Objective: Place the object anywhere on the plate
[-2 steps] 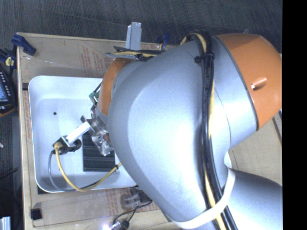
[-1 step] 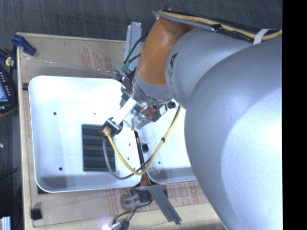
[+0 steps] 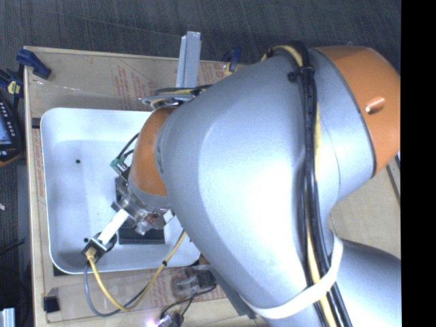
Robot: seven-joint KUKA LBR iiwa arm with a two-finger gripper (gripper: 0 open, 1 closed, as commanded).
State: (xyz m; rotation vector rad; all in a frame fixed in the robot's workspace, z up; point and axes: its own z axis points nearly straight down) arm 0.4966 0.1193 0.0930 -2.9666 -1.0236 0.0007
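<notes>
Dark carpet (image 3: 102, 12) all round, with a brown tabletop (image 3: 88, 80) carrying a white bin (image 3: 68, 135).

Dark flat piece (image 3: 144, 236) lying on the bin floor, just under the hand (image 3: 136, 213) and slightly to its near side, close to the bin's near wall. Probably the object, though hard to be sure with so much of it shadowed and covered. Touching the hand or merely beneath it: cannot tell. Open, closed or clamped: cannot tell either, the wrist and the bulk of the grey arm (image 3: 272, 182) blocking the sight line.

Judged step: low over the piece, at or about the pick, nothing plainly lifted. Next move calls for a sure grip on the piece, a straight lift clear of the bin floor, then a carry to the plate and a gentle set-down anywhere on it.

Outward from the hand: white bar (image 3: 109, 234) slanting away to its left toward the bin corner, yellow cable (image 3: 109, 295) looping over the near wall onto the tabletop. Small dark speck (image 3: 78, 161) well apart, farther left on the bin floor. Blue clamp (image 3: 33, 61) at the tabletop's far left corner.
</notes>
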